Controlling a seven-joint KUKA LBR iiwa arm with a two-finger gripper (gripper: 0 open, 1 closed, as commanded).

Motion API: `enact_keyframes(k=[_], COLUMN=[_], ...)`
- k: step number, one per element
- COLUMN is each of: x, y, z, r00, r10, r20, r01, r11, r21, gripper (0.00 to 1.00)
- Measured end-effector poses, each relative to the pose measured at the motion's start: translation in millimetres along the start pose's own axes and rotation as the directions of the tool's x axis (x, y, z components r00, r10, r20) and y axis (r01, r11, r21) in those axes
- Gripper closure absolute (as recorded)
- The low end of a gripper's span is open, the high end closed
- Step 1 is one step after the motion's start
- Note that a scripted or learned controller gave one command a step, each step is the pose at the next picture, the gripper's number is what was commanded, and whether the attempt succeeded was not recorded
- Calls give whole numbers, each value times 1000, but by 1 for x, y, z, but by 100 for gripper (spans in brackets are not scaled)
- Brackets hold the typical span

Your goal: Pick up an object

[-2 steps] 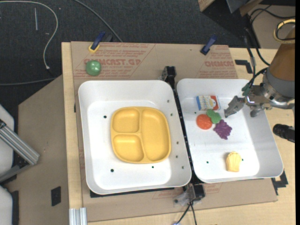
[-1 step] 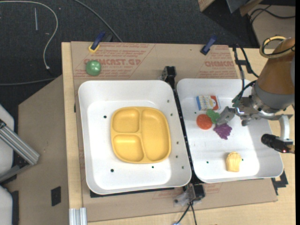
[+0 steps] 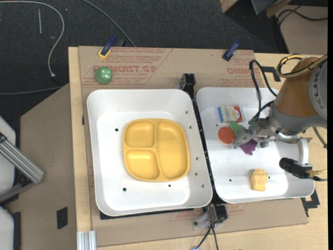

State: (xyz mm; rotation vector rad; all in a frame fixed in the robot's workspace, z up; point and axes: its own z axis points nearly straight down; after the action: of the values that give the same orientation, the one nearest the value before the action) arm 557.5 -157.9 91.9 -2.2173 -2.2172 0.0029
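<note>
Toys lie in the right bin (image 3: 291,191): a red ball (image 3: 226,135), a purple piece (image 3: 248,148), a green piece (image 3: 236,125), a yellow object (image 3: 258,179) and a small carton (image 3: 229,113). The end effector (image 3: 248,137) sits low among them beside the red ball. A yellow divided plate (image 3: 156,149) fills the left bin (image 3: 104,113).

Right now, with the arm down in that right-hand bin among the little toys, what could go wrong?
1. The gripper sits among an orange-red item, a green piece and a purple piece packed close together; it may well nudge or catch the wrong one.
2. The yellow toy lies near the right bin's front rim, so a sweep might push it against the wall.
</note>
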Motion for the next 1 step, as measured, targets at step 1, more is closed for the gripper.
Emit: enact_keyframes(k=[1], x=[0], y=[1], z=[-14], r00=[1000], r10=[0], r20=[1], r01=[0], r11=[1000], r21=[-6], gripper=[100])
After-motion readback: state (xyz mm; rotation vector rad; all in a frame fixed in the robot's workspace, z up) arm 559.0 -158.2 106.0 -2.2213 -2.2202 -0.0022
